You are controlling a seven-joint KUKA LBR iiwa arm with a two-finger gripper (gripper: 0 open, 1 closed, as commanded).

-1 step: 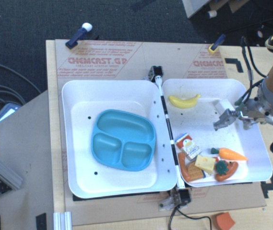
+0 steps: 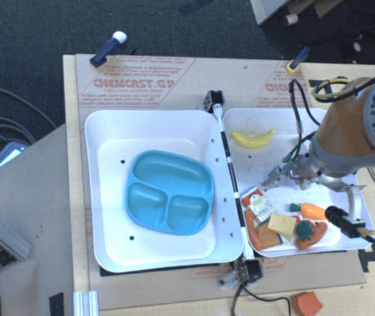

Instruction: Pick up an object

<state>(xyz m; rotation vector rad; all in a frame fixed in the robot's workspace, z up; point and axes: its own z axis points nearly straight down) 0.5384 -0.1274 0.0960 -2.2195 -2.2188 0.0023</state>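
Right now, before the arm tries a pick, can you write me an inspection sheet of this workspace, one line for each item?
Surface: bench with two white bins; left bin, right bin.
Job's things: banana at the far end of the right bin; carrot, cheese wedge, small carton and other toy food crowded at its near end.
Clutter: blue divided plate in the left bin.
Grippers: gripper low over the middle of the right bin, holding nothing visible.
Cables: black cable to the arm.
Surroundings: dark floor, clamps on the bench edge.
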